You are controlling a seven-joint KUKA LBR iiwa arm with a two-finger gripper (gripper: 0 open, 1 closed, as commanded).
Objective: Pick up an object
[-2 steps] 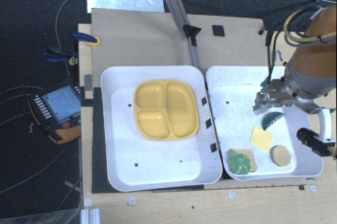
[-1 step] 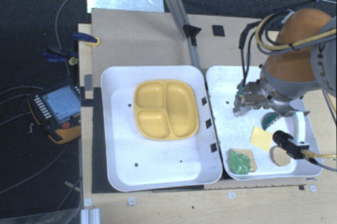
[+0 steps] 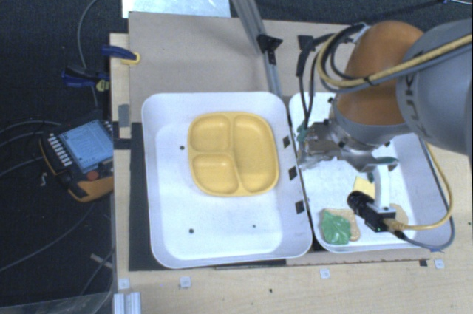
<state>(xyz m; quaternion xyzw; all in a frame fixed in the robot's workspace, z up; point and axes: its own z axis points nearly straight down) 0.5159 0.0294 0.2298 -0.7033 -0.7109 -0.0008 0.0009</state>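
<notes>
Green soft item (image 3: 336, 229) lying in near left corner of right bin (image 3: 432, 179), touching a tan piece (image 3: 355, 230). Yellow three-section plate (image 3: 231, 154) sitting in left bin (image 3: 166, 224), towards far side. Gripper (image 3: 314, 146) over right bin's left edge, apart from green item; grip state not discernible.

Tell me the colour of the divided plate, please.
The divided plate is yellow; camera view shows it best.

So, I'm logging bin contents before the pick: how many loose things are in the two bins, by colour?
Yellow: 2, the divided plate and a small piece half hidden by the arm
Green: 1, a lump
Total: 3
</notes>
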